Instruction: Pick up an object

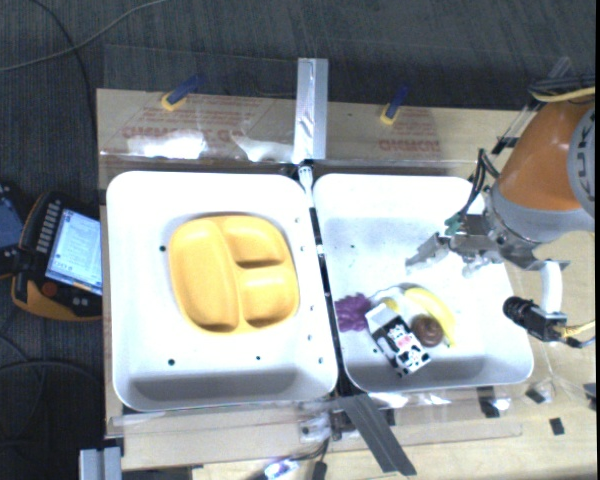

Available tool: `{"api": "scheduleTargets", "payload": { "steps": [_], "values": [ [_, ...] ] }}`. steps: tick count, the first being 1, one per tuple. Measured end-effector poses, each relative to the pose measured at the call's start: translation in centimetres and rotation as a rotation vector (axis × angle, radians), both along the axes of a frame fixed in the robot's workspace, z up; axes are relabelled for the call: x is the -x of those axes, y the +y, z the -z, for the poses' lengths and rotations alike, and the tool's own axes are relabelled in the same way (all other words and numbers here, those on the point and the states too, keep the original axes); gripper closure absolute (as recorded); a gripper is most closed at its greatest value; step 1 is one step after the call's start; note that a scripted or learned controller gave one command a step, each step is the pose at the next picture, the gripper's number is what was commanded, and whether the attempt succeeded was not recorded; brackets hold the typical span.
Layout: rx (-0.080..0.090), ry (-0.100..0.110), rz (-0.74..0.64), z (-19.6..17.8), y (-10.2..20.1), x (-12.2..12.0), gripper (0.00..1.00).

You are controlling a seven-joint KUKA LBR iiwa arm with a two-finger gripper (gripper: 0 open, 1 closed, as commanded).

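A grey arm (545, 183) with an orange band is reaching in from the right over the right bin (380, 203) on a wooden worktop (450, 128). Its hand (450, 248) is hanging above the bin's upper right part; whether it is released or clenched cannot be told, and nothing is showing in its grasp. Near the bin's front, well apart from the hand, a small cluster is lying: a purple piece (352, 313), a white-and-black box (395, 336) tilted beside it, a banana (432, 306) curving around a brown ball (429, 330). In the left bin (140, 368) a yellow tray (232, 270) with compartments is sitting. A pendant (62, 258) is resting on the carpet at left.
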State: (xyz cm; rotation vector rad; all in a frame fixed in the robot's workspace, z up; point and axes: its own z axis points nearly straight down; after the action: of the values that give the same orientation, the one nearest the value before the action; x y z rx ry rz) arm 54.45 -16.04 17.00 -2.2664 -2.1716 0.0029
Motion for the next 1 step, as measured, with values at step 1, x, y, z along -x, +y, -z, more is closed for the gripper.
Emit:
{"api": "scheduleTargets", "payload": {
  "steps": [1],
  "values": [
    [0.004, -0.017, 0.033, 7.85, -2.62, 0.15, 0.00]
  ]
}}
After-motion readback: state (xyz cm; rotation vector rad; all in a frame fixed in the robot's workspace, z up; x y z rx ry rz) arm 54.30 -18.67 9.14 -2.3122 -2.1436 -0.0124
